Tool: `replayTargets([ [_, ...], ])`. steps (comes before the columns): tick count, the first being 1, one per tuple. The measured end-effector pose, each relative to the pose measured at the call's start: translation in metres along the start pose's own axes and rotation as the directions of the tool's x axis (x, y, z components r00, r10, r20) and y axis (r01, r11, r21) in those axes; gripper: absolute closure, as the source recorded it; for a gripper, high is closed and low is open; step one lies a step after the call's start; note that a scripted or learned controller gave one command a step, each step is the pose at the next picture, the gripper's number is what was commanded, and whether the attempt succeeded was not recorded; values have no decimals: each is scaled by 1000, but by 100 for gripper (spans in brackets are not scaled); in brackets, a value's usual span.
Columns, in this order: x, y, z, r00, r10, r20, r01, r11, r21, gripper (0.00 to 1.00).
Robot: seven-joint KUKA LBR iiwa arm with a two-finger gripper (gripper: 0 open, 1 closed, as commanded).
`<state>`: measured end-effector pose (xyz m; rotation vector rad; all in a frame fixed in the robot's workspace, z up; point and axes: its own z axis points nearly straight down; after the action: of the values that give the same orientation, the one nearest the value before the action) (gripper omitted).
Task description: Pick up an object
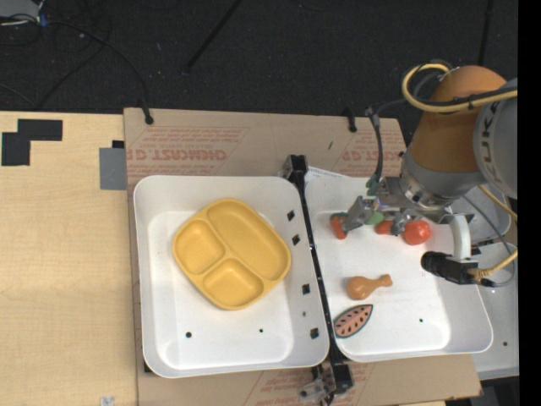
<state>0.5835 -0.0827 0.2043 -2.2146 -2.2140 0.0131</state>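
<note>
My gripper (360, 213) hangs low over the back of the right bin (470, 338), reaching in from the right under the orange-banded wrist (456, 108). A small red piece (338, 226) lies just left of its tip, touching or nearly touching it. A red tomato-like ball (416, 232) and another small red bit (386, 225) sit right under the wrist, partly hidden. Nearer the front lie a tan toy drumstick (366, 286) and a pink watermelon-like slice (352, 320).
A yellow divided plate (231, 253) lies in the left bin (169, 345). A black divider (308, 252) runs between the two bins. A black cable end (448, 267) and yellow hoses (423, 79) trail from the arm at the right.
</note>
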Motion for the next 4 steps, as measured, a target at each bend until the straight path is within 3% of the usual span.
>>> replayTargets([
  [1,0,3,-6,1000,-2,1,2,1000,-12,0],
  [2,-2,12,48,1000,-1,1,1,1000,-5,0],
  [3,-7,6,110,1000,0,0,0,1000,-3,0],
  [4,-7,6,117,1000,1,0,-1,1000,-7,0],
])
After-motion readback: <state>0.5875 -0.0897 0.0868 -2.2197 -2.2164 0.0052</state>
